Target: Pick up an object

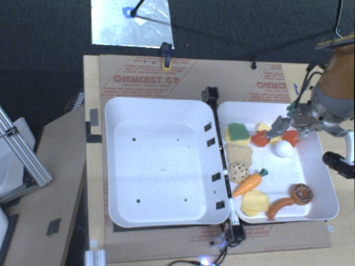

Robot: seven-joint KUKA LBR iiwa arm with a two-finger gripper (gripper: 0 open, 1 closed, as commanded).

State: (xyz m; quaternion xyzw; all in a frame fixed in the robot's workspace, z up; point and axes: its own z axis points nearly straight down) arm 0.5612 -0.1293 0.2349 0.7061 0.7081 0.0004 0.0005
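Observation:
The right bin point(327, 176) holds several toy foods. Among them are a green piece point(238, 131), a red piece point(259, 139), a white egg point(284, 148), a tan cracker point(239, 153), a cookie point(239, 171), a carrot point(247, 183), a yellow lemon point(254, 202), a sausage point(279, 205) and a donut point(303, 193). My gripper point(284, 131) hangs over the bin's upper right part, just above the egg and a small yellow piece point(263, 127). It stands open, with nothing gripped between its fingers.
The left bin point(111, 148) lies beside the right one, with a black clip divider point(219, 154) between them. Both rest on a cardboard sheet point(144, 73). The arm's orange band point(339, 73) enters from the right. A metal frame point(22, 154) stands at far left.

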